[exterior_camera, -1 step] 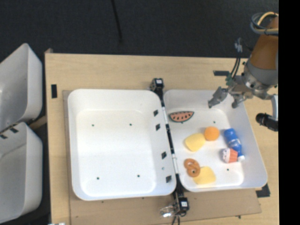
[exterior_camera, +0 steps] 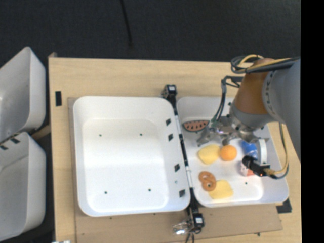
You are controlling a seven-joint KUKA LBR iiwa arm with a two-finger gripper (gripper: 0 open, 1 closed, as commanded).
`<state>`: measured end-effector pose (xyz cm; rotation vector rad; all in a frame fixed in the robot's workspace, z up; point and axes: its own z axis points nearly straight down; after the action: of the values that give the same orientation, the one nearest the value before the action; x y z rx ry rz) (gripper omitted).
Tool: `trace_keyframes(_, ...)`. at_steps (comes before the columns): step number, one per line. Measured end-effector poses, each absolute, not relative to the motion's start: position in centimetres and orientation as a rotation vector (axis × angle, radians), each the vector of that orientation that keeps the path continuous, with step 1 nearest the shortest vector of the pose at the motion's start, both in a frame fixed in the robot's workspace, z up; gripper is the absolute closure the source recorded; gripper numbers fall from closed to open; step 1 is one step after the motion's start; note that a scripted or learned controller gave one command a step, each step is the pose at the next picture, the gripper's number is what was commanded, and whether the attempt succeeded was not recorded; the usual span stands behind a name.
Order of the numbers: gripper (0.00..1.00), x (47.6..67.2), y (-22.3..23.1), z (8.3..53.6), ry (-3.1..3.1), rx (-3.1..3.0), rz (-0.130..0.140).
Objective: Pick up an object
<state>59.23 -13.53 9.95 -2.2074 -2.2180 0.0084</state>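
Orange ball (exterior_camera: 229, 153) just below gripper (exterior_camera: 221, 133), low over right bin (exterior_camera: 273, 186). Arm (exterior_camera: 258, 97) reaching in from right. Claw state impossible to tell.

The arm (exterior_camera: 263, 92) covers part of the right bin (exterior_camera: 276, 189) and half hides a blue object (exterior_camera: 248, 148).

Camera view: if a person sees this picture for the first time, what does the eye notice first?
The big grey arm with an orange band stands out first, reaching from the right over the right white shallow bin. Under it lies a cluster of bright small things: a round orange ball, two pale yellow lumps, a brown pretzel-shaped piece and a blue item. The left white shallow bin looks large and plain beside them.
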Motion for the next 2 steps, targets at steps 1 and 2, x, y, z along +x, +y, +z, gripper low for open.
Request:
trace_keyframes(1, 0.00, 60.0, -9.4, 10.1, -2.227, -2.215, -0.001)
trace_keyframes(2, 0.00, 67.2, -14.1, 10.2, -2.229, -2.225, -0.003)
